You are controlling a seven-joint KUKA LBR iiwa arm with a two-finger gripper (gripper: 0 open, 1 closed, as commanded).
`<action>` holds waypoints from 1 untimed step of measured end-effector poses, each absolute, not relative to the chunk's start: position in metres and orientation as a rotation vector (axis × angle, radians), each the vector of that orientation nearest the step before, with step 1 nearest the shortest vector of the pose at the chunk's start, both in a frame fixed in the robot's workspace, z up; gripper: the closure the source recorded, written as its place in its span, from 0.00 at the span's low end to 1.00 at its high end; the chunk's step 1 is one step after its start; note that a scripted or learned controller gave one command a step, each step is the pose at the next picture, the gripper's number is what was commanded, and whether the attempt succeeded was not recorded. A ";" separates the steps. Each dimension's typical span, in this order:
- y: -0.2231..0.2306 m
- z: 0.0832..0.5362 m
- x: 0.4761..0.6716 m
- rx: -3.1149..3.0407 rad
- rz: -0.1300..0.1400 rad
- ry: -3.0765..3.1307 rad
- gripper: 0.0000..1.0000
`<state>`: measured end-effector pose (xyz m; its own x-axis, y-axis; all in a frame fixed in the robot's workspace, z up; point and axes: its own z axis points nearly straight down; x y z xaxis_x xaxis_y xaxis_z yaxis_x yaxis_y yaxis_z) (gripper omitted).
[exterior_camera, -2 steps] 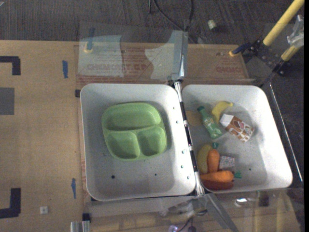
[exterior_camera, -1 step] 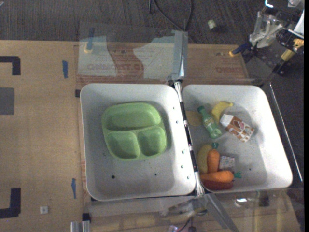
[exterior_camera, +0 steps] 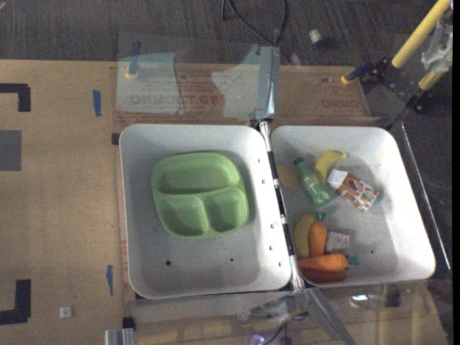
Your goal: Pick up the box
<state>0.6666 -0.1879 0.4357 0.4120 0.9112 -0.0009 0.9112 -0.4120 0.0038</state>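
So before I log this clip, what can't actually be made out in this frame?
- Printed white and orange carton box in the right white bin: its print is too small to read.
- Small grey packet beside the orange carrots: too blurred to identify.
- Yellow fruit: partly covered by the box and the green plastic bottle.
- Green divided plate: its compartments are glare-softened.

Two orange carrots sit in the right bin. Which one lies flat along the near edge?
The longer carrot lying crosswise nearest the bin's front edge; the shorter carrot stands lengthwise above it, beside the yellow banana.
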 end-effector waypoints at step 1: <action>-0.077 0.436 0.667 2.592 -0.001 1.777 1.00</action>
<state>0.6672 -0.0769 0.4356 0.3602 0.9329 0.0002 0.9329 -0.3602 -0.0012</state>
